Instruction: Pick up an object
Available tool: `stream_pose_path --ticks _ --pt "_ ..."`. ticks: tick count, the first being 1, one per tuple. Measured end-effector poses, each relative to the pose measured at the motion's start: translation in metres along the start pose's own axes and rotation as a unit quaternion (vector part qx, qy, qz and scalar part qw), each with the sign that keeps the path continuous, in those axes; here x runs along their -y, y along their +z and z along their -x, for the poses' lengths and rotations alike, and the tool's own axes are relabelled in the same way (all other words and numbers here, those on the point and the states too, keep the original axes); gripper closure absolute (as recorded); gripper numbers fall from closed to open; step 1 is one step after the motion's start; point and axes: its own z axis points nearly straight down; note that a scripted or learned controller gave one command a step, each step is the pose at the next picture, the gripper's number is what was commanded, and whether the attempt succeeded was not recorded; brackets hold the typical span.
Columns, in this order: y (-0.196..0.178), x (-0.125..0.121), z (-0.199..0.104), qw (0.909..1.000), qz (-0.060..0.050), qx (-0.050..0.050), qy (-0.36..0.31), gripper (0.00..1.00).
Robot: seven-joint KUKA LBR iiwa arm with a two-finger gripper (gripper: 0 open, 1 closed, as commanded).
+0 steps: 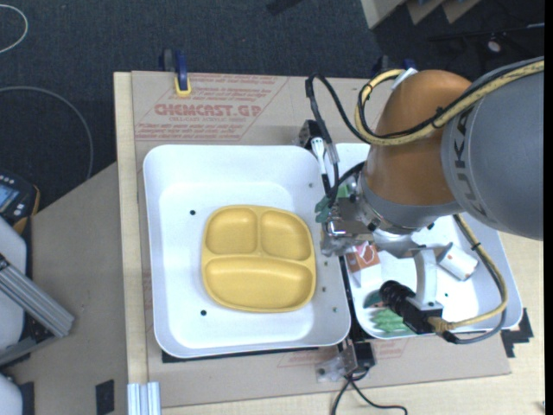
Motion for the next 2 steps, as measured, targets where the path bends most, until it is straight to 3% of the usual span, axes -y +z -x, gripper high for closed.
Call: stream_pose_path --ticks 1,2 --pt "-0.137 -0.002 -0.004 0.9999 0.012 -0.001 0.001 1.00" --pt "-0.183 0.000 0.008 1.0000 0.007 0.001 0.003 1.00"
